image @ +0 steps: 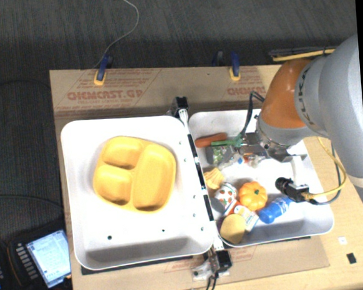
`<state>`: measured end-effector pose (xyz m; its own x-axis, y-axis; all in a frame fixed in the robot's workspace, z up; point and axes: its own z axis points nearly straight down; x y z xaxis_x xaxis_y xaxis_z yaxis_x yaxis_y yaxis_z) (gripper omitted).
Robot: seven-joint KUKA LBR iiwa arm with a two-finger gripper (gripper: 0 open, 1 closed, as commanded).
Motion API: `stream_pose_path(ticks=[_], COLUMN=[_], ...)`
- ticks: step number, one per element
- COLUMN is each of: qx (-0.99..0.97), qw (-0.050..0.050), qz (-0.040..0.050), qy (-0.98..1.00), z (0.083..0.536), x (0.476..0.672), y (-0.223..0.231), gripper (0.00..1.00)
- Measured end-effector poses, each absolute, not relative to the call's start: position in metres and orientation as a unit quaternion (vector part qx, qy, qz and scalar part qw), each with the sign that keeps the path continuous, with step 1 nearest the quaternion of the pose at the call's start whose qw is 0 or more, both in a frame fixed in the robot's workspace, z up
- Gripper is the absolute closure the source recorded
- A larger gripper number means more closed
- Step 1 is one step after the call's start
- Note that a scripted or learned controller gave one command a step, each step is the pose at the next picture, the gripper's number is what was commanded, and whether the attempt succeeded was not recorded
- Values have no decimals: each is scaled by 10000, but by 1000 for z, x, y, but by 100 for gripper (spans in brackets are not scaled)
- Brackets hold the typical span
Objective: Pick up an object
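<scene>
Arm (315, 99) reaches into right bin (313, 225) above orange pumpkin (253, 195).

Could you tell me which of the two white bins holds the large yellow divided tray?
The left bin holds the yellow tray; the right bin has small items like the orange pumpkin.

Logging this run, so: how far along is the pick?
Done: the arm has reached over the right bin. In hand: nothing visibly lifted; the carrot, small pumpkin and blue bottle lie in that bin. Left: grasp and lift. The yellow tray sits in the left bin.
</scene>
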<state>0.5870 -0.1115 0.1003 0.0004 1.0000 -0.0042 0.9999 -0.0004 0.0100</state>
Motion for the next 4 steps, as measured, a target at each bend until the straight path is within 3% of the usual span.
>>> stream_pose_path(ticks=[1, 2, 3, 4], qx=[7072, 7072, 7072, 7073], qw=[53, 53, 84, 89], qz=[20, 21, 44, 47], qy=[7070, 7070, 7070, 7068], z=[110, 110, 90, 101], x=[587, 587, 525, 526], y=[-112, -112, -101, -102], gripper=[100, 0, 0, 100])
